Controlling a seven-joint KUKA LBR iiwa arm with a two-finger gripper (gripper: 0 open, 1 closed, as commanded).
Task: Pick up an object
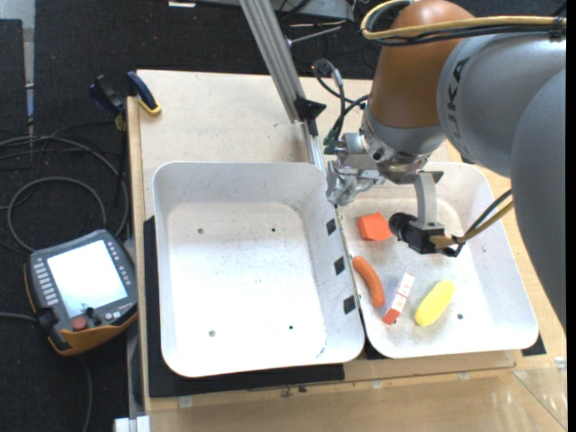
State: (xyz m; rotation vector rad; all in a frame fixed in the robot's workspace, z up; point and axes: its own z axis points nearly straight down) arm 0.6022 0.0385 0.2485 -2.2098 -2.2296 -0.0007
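Nearest on the left, off the bench, sits a teach pendant [83, 288] with a pale screen. Its cable trails off over the dark floor.

On the bench [216, 120] the left bin [180, 187] and the right bin [495, 268] sit side by side, touching along their shared edge. All the pickable stuff is in the right bin. Nearest is a yellow lump [434, 302], could be a lemon or a banana piece, honestly can't tell. Just left of it lies a small white and red stick [399, 297], too small to make out what it is. Next to that, a bit farther back, is an orange sausage shape [368, 280] lying at a slant close to the dividing wall. Farther back again is an orange block [374, 228], lying on its own.

The gripper [345, 187] hangs just beyond the block, right by the dividing wall at the far left of the right bin. It's apart from every object and nothing is in it. Whether it's open or closed I can't tell; it's a grey tangle from this angle. The arm [468, 79] covers the bin's far right corner and is cut off at the right edge.

Far back, a slanted aluminium rail [274, 52] runs up out of frame, and a blue and yellow clamp [135, 93] sits at the bench's far left corner.
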